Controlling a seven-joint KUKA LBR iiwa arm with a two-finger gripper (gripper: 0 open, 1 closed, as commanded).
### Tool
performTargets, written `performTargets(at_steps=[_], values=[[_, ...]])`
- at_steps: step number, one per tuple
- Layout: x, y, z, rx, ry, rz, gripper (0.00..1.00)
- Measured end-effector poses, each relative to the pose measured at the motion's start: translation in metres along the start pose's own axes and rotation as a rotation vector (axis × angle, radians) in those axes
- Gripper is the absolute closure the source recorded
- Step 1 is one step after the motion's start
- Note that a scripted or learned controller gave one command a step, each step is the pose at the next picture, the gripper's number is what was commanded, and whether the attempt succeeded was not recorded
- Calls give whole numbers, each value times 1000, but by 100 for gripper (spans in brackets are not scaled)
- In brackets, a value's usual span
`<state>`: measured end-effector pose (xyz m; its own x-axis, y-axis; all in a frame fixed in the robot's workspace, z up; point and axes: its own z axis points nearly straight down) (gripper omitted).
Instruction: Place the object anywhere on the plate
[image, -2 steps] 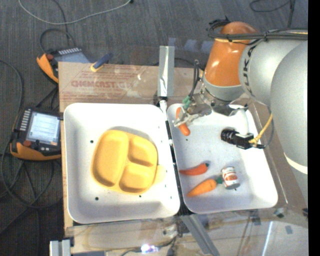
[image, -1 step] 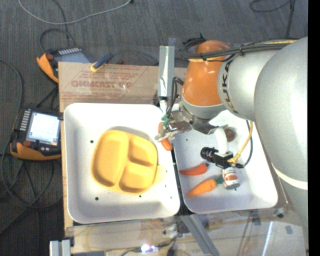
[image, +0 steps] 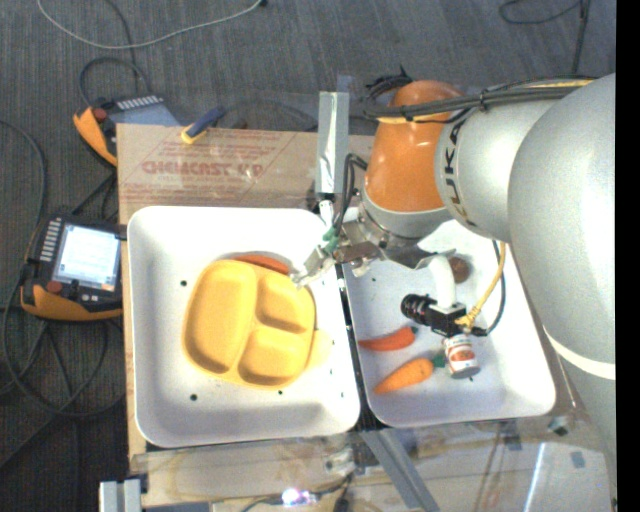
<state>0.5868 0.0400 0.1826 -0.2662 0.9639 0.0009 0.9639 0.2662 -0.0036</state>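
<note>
The likeliest object is the orange-red piece (image: 262, 263) in the left bin (image: 150, 400). It lies at the upper rim of the yellow plate (image: 250, 320), left of centre in the frame, and the gripper (image: 312, 265) is just to its right. It looks like a small toy vegetable, so probably light, stiff and smooth enough to slip. A hold across its narrow middle would suit best. The plate rim covers most of it, so I cannot tell whether it rests on the plate or on the bin floor behind. Whether the gripper is spread or closed, or touching the piece, I cannot tell; the tip is small and blurred. In the right bin (image: 520, 400), right of centre, lie a carrot (image: 405, 375), a redder piece (image: 388, 340) and a small can (image: 460, 355). The arm (image: 480, 150) cuts off that bin's upper part
</note>
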Motion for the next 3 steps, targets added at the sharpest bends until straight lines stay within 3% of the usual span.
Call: performTargets(at_steps=[1,2,3], values=[[0,0,-8,2,1,0,100],[44,54,0,0,-2,8,100],[24,40,-1,-2,-4,-317,100]])
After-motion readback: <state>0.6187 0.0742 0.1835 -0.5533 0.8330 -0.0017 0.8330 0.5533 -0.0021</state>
